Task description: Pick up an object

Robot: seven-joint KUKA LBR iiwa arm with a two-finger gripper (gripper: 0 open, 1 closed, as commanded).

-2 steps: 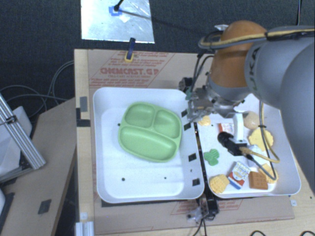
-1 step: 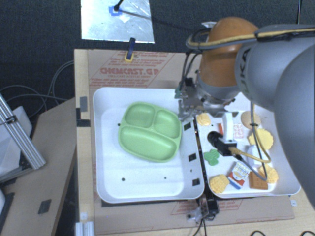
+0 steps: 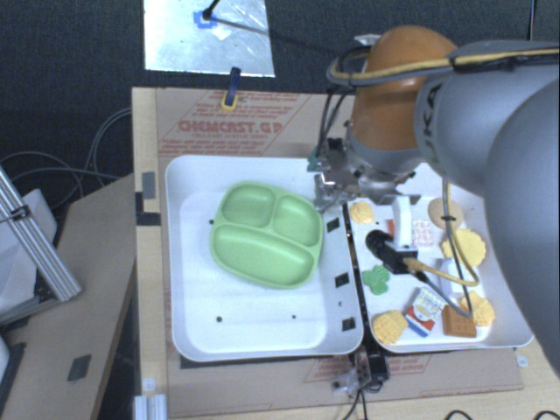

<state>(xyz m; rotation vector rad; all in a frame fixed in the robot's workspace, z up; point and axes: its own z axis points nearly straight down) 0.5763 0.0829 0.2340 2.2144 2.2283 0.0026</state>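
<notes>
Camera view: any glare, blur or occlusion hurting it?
Camera view: glare on the foil sheet up top; the arm, close to the lens, looks soft and hides part of the right bin; the green divided plate reads sharp, evenly lit.

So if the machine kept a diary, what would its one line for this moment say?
arm: over the bins' divider | gripper: fingers hidden | green tray: left bin | toy food: right bin | pick: not yet seen

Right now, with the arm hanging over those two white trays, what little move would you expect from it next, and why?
Probably a short drop straight down. The claw sits over the seam between the bins, beside the green divided plastic plate, with small toy foods, such as the round yellow waffle-like piece, in the right white bin. I can't see anything in its grip.
</notes>
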